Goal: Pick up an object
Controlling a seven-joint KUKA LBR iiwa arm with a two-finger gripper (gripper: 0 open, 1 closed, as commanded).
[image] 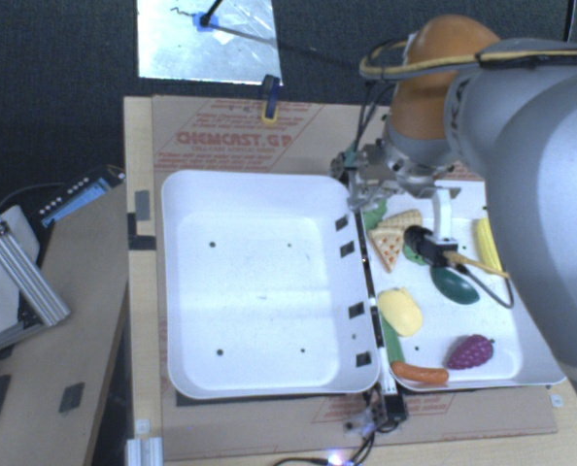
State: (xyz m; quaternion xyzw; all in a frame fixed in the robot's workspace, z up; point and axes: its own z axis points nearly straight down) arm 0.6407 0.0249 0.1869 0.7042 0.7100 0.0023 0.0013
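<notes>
Over the far left corner of the right-hand bin (497, 311), the gripper (368, 194) hangs low beneath the arm's orange band. Whether it is open or closed cannot be told, and nothing is seen held in it.

Just beneath and beside it lies a small green piece (373, 216), touching a wedge-shaped toy slice (393, 239). The slice has a pale tan crust and a red, dotted face like pizza, with its point toward the near side.

Further out in the same bin:
- A yellow corn cob (487, 246) lies lengthwise to the slice's right.
- A dark green rounded toy (454, 285) lies nearer the middle.
- A pale yellow, lemon-like lump (400, 312) sits by the left wall, and a long green strip (391, 339) runs from under it toward the near edge.
- An orange-red sausage (420, 374) lies along the near wall.
- A purple bunch of grapes (470, 351) lies just right of the sausage.

The left-hand bin (250, 280) adjoins it, and both rest on a printed cardboard sheet (240, 134).
</notes>
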